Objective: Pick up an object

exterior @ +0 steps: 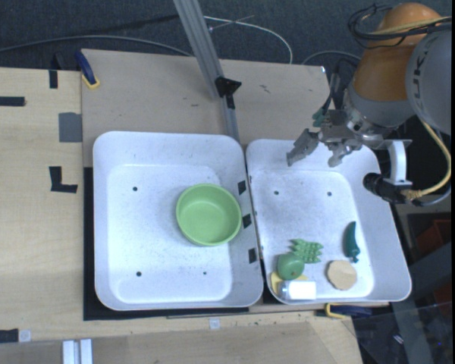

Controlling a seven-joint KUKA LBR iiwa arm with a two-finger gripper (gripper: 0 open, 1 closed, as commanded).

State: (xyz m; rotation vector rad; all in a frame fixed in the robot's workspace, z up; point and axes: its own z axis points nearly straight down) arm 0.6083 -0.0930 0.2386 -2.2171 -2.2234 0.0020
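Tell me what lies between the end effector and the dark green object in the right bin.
Camera view: just bare white bin floor between the end effector and the dark green object.

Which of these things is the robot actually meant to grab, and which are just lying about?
Candidates for grabbing:
green bowl in the left bin
small green toys, tan disc, dark green piece, white block in the right bin
end effector, open, above the right bin

Lying about:
blue clamp
metal pole

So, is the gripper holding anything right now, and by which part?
Nothing is held. The gripper hangs with fingers spread over the far end of the right bin, apart from the objects at its near end.
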